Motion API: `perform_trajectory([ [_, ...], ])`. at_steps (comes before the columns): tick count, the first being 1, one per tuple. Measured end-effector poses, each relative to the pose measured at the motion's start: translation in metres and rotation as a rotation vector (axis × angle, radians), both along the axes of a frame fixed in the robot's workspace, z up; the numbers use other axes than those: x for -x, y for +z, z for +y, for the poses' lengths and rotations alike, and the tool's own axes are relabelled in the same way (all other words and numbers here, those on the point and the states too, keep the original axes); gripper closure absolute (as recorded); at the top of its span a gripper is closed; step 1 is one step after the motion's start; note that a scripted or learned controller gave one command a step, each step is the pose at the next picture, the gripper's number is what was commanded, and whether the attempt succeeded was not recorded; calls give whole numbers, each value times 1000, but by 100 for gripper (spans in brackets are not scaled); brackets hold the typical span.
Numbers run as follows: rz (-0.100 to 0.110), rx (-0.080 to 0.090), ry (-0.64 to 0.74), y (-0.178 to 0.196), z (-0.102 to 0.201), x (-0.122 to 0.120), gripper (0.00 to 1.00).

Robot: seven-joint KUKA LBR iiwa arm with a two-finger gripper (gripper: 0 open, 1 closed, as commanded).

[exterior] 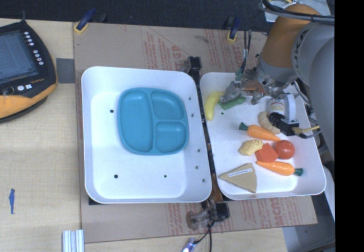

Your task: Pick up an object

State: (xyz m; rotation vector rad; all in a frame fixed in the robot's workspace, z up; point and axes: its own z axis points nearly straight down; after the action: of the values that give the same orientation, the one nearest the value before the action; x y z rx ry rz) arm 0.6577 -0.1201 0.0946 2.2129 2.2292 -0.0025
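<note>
The gripper [234, 93] is low over the far left corner of the right bin [310, 188], reached in from the right by the grey arm [315, 57] with its orange band. Whether its fingers are spread or pressed together cannot be told; the metal parts there blur into one another, and nothing can be seen pinched between them.

Closest to the gripper are two things. A banana [211, 104] lies just to its left, against the bin's left wall, with its long axis running near to far and a slight curve. A green piece [232, 102] sits just under and on the near side of the gripper, its long axis running left to right; it may be touching the gripper, but that is not clear. Either one looks like the likely target, and the move would be a short shift left for the banana or a small drop nearer for the green piece.

The other toys lie well apart from the gripper, nearer and to the right: a carrot [261, 131], a yellow corn-like piece [251, 147], a tomato [284, 149], a second carrot [278, 168] and a tan wedge [241, 177]. The left bin [96, 177] holds a blue divided plate [152, 120].

As for writing, the cardboard sheet [142, 46] under the bins bears faint red print that is too small to read. The wedge carries a pale label, also unreadable. A handheld controller [23, 71] with a screen rests on the far left.
</note>
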Motion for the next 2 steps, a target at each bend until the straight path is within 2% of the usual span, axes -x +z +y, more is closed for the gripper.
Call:
perform_trajectory([
  [1, 0, 1, 2, 11, -1, -1, 100],
  [2, 1, 1, 2, 11, -1, 0, 0],
])
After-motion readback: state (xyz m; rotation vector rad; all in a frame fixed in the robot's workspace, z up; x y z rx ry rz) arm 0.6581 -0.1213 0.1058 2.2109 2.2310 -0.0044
